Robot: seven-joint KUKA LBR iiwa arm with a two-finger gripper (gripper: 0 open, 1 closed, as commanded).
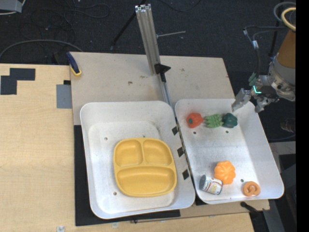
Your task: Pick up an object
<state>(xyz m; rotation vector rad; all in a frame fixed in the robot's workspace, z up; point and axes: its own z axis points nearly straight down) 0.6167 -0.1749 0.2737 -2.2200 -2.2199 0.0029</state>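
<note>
Camera view: arm enters from the right, gripper (251, 98) poised over the far right corner of the right bin (270, 166). Jaws appear spread, with nothing between them.

Right bin contents: a red tomato-like toy (194, 120), a green leafy toy (212, 121) and a dark green piece (230, 121) in a row near the far wall, each just beside the next. Toward the near side sit an orange pumpkin-shaped toy (224, 172), a small can (211, 184) on its side touching it, and a small orange ring (250, 189) in the near right corner. Left bin (96, 129) carries a yellow divided plate (144, 167).

Step, as judged: approach, no grasp yet. Nearest candidate is the dark green piece. Next move calls for a short shift inward and descent, jaws straddling it. Risk: the crowded leafy toy may get nudged or caught too.
</note>
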